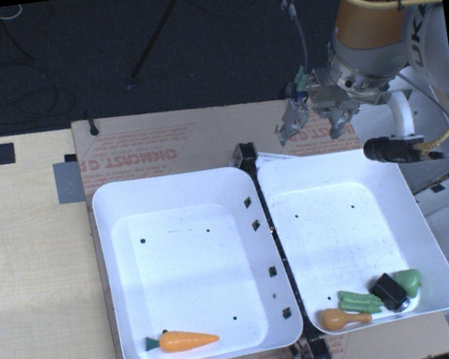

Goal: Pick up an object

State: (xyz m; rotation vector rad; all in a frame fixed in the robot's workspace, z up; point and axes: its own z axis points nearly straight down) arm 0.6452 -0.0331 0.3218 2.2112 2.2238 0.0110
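The gripper (pixel 317 127) hangs above the far rim of the right bin (pixel 341 207), its two fingers spread apart with nothing between them, which suits an arm that has not yet committed to a target. Every candidate for picking lies well away from it, toward the near side. A cluster sits in the right bin's near corner, far below the gripper: a green bean pod (pixel 360 301), a tan pear-shaped toy (pixel 342 318), a black block (pixel 389 292) and a green piece (pixel 409 279), touching or overlapping, so they probably slid together against the wall. A toy carrot (pixel 186 340) lies alone in the left bin (pixel 183 264), down and to the gripper's left, the easier grasp. Both bins rest on a cardboard sheet (pixel 161 146) on the desk; its red print reads upside down and seems to say "CHEMCAST".
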